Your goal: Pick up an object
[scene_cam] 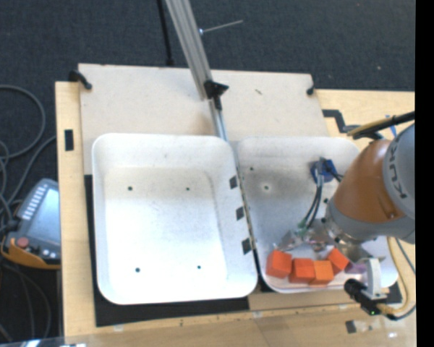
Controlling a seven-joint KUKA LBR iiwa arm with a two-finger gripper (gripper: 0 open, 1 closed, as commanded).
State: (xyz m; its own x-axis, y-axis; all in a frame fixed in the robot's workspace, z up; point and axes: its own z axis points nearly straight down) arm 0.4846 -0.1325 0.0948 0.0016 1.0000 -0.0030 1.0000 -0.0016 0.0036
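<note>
I've got the arm [372, 190] reaching in from the right, its orange band and grey wrist sitting low over the right bin [275, 165] and covering much of that bin's right half. The gripper [320, 243] is down near the bin's front, but the wrist hides most of it, so I cannot tell how it stands or whether anything is in it.

The blocks [304, 266] are where I'm looking: a cluster of orange pieces bunched in the right bin's front corner, tight to the front wall. One sits at the left of the group, two side by side in the middle, another tilted to the right, partly under the arm. Something pale purple [359, 267] peeks out just beyond; too small to identify.

A blue-tipped cable [320, 172] runs along the arm. The left bin [166, 215] gives wide open floor. The two bins touch along their shared wall. A slanted metal pole [192, 42] crosses the surface [159, 100] behind them.
</note>
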